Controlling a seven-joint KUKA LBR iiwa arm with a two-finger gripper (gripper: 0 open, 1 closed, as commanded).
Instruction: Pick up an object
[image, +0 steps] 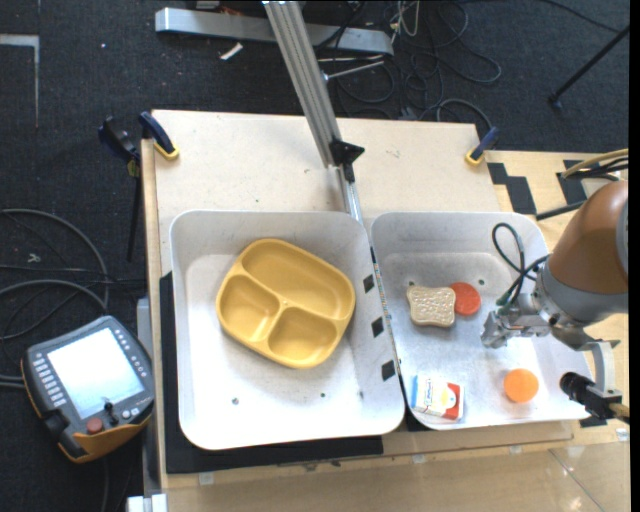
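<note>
The right bin (430, 238) holds a tan slice of toast (432, 306), a red round piece (465, 297) touching its right side, an orange ball (520, 385) near the front right, and a small white carton with red and blue print (437, 398) at the front left. My gripper (497, 331) hangs over the right bin's floor, right of the red piece and up-left of the orange ball. Nothing shows between its fingers. The arm's orange band (592, 245) rises to the right.
The left bin (200, 400) carries a yellow divided plate (286, 301). A metal pole (315, 95) slants over the bench's back toward the bins' divider. A teach pendant (88, 385) lies on the floor at the left. Black cables loop beside the wrist.
</note>
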